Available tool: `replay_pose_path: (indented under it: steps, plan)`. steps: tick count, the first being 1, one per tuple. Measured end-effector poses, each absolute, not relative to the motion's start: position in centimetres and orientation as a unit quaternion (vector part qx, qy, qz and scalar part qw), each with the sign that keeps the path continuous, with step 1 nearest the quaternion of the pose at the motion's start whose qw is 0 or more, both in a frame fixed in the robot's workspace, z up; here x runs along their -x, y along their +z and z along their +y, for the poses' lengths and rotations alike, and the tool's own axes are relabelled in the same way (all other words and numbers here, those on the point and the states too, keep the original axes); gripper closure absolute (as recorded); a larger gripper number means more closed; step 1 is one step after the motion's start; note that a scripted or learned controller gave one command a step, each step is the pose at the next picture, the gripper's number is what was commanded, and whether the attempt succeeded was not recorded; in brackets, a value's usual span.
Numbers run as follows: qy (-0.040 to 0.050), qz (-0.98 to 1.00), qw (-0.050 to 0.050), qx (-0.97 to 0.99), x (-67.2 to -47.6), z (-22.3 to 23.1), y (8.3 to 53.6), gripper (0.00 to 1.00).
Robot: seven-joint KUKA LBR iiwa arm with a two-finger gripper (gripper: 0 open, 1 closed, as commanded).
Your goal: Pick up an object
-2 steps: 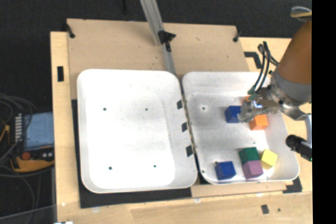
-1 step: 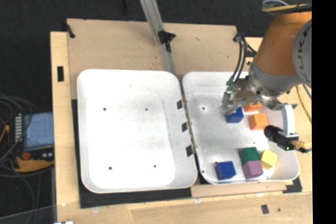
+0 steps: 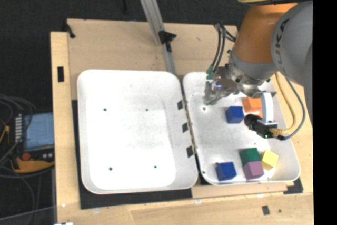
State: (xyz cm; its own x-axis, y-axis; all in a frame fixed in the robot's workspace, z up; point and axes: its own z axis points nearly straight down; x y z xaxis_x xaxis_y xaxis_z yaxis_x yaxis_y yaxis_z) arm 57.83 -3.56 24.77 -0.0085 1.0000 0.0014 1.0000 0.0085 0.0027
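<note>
My gripper (image 3: 212, 95) hangs over the far left part of the right bin (image 3: 210, 129), just above its floor. A blue block (image 3: 235, 114) lies a short way to its right, apart from it. An orange block (image 3: 253, 104) sits beyond that, partly under the wrist. Near the bin's front edge lie another blue block (image 3: 226, 170), a green block (image 3: 249, 156), a purple block (image 3: 253, 169) and a yellow block (image 3: 270, 159). I see nothing between the fingers.
The left bin (image 3: 131, 129) lies beside the right one, with a row of black clips (image 3: 185, 126) along the seam between them. A slanted metal post (image 3: 152, 8) rises behind the bins. A black cable connector (image 3: 260, 126) hangs from the wrist over the right bin.
</note>
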Motion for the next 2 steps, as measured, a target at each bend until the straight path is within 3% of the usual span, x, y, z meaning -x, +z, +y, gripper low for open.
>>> replay_pose_path:
  steps: [2]
  plan:
    - [0.0013,0.710,0.001,-0.704,-61.9,6.9,25.4,1.00]
